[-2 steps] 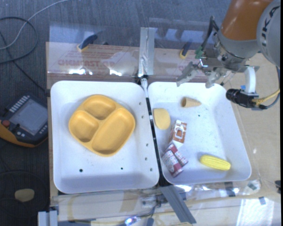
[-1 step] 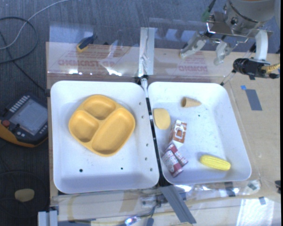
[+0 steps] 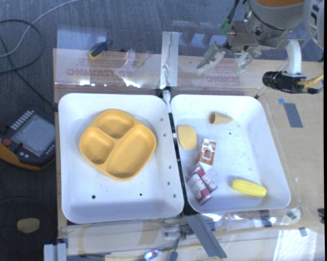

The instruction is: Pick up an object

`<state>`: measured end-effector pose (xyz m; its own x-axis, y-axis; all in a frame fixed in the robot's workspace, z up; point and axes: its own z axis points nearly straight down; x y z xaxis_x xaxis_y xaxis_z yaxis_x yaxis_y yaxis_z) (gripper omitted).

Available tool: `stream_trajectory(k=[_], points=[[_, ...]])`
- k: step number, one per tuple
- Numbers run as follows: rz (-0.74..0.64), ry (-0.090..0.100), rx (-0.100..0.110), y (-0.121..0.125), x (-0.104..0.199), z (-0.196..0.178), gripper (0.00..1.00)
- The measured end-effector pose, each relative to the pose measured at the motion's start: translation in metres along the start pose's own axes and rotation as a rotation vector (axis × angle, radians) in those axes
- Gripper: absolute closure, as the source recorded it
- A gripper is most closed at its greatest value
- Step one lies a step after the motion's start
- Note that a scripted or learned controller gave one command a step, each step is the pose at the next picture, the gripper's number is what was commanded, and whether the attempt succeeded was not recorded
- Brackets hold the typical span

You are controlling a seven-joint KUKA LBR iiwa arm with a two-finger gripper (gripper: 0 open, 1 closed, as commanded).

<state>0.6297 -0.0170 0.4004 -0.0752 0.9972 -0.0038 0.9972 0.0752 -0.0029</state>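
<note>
Hovering above the far edge of the right bin (image 3: 272, 145), the tool (image 3: 226, 58) has its fingers spread wide with nothing between them, so the pick is not begun. Corn cob (image 3: 249, 187), cone (image 3: 220, 118), yellow piece (image 3: 187, 137) and packets (image 3: 201, 182) lie in that bin, uncrowded; the yellow tray (image 3: 117, 143) fills the left.

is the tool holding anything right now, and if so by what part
Nothing is held. The tool hangs open above the far edge of the right bin, with no object between its fingers. The corn cob, cone and packets lie in the bin.
</note>
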Motion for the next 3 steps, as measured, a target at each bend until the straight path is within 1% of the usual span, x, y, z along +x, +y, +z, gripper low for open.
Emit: stream_trajectory(k=[1, 2, 3], points=[[0.156, 0.001, 0.002, 0.004, -0.023, 0.146, 0.0], [0.242, 0.004, 0.003, -0.056, -0.052, 0.219, 0.0], [0.269, 0.006, -0.001, -0.085, -0.068, 0.308, 0.0]])
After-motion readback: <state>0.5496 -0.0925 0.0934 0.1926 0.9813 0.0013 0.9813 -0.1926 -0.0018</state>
